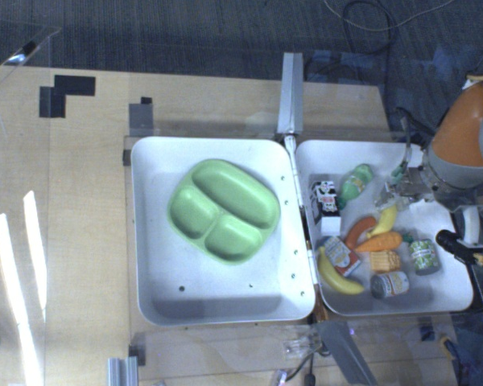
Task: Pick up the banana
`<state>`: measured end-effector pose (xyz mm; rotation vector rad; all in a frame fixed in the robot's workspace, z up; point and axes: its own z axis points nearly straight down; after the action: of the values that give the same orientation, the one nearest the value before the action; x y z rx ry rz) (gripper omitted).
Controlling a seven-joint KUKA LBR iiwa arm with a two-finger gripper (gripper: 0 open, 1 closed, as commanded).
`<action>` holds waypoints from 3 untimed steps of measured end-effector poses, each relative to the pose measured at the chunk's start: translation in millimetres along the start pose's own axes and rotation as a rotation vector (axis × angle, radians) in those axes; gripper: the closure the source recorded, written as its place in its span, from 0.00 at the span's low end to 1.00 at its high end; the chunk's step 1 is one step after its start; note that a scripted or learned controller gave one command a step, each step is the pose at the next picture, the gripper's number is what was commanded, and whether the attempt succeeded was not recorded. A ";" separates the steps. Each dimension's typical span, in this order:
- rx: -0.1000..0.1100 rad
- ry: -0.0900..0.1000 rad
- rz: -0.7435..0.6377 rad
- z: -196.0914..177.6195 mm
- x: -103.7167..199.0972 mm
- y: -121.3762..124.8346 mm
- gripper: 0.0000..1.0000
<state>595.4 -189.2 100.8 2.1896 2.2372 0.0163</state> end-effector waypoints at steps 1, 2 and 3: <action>0.007 -0.001 -0.006 -87.5 31.5 40.0 1.00; 0.008 -0.002 -0.007 -87.4 31.5 39.9 0.00; 0.007 0.005 0.003 4.4 -6.6 -3.6 0.00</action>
<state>592.0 -195.9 96.4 2.1986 2.2399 0.0139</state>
